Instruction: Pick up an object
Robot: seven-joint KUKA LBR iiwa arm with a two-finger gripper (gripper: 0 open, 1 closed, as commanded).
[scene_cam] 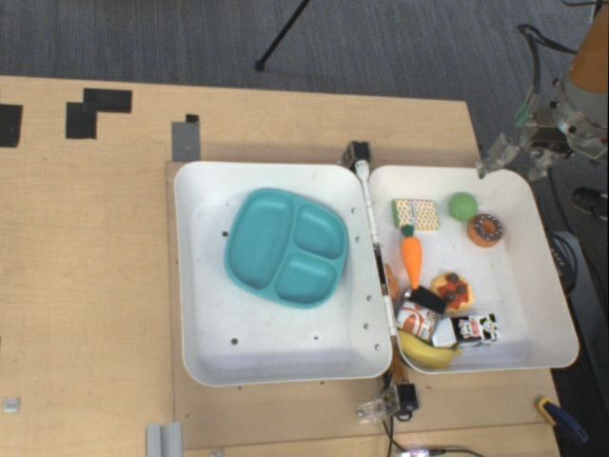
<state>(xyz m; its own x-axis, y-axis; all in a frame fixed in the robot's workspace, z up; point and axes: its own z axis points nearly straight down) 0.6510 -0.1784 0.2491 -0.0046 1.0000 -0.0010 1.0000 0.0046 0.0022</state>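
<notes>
Toys crowd the right bin (533, 255): carrot (411, 258), banana (426, 351), donut (485, 229). Left bin (205, 284) holds a teal tray (285, 246). Gripper (521, 156) hangs spread, grasping nothing.

Two white bins side by side on a pale wood counter (86, 255). Left bin (205, 350): a teal divided plate (285, 246), tilted. Right bin (533, 284): green ball (463, 206) toward 12 o'clock, donut (485, 229) just beside it at 5 o'clock, checkered wafer (416, 214) at 9 o'clock of the ball, carrot (411, 258) below the wafer, banana (425, 351) at 6 o'clock against the rim, small cow-patterned carton (476, 328) close by. Gripper (519, 152) hanging over the right bin's rim at 1 o'clock, apart from every object.
</notes>
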